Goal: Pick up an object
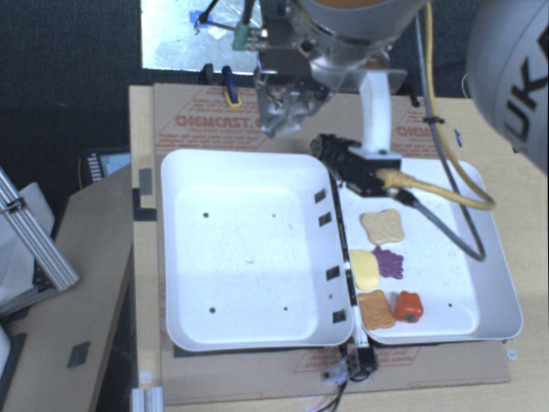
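Note:
Several small toy foods lie at the left side of the right bin [480, 256]: a tan toast slice [382, 227], a yellow piece [364, 269], a purple grape cluster [391, 264], an orange-brown piece [376, 309] and a red-orange pepper [409, 306]. My gripper [283, 114] hangs high over the cardboard behind the far edge of the left bin [249, 247], well away from the foods. Its metal parts are blurred and partly covered by the wrist above.
A black fitting [352, 168] with a yellow cable [442, 194] and a grey cable lies over the far left corner of the right bin. A white post [375, 114] stands behind it. Blue and yellow clamps [230, 88] sit at the bench's back edge.

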Controlling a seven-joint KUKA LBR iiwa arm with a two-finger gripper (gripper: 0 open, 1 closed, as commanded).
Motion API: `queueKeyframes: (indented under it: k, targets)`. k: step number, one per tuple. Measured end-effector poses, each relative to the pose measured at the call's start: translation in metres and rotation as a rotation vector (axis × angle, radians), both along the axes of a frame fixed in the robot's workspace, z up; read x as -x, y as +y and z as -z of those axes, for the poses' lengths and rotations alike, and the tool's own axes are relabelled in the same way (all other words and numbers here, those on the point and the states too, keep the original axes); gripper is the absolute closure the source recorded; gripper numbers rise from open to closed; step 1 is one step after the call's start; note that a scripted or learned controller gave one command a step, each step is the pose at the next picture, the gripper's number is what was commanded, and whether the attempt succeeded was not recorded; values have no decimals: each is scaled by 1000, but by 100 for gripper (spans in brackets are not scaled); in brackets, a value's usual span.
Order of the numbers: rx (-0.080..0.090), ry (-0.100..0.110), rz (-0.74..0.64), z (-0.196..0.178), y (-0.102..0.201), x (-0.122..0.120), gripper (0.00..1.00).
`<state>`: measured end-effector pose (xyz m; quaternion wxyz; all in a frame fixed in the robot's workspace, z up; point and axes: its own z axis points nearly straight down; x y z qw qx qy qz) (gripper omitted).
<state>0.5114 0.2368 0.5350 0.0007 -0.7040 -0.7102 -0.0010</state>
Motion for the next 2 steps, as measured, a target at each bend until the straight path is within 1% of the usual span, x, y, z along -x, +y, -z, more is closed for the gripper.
queueKeyframes:
  k: [1,2]
  targets:
    - [1,-1,4,0,-2,-2,0]
    - [1,-1,4,0,-2,-2,0]
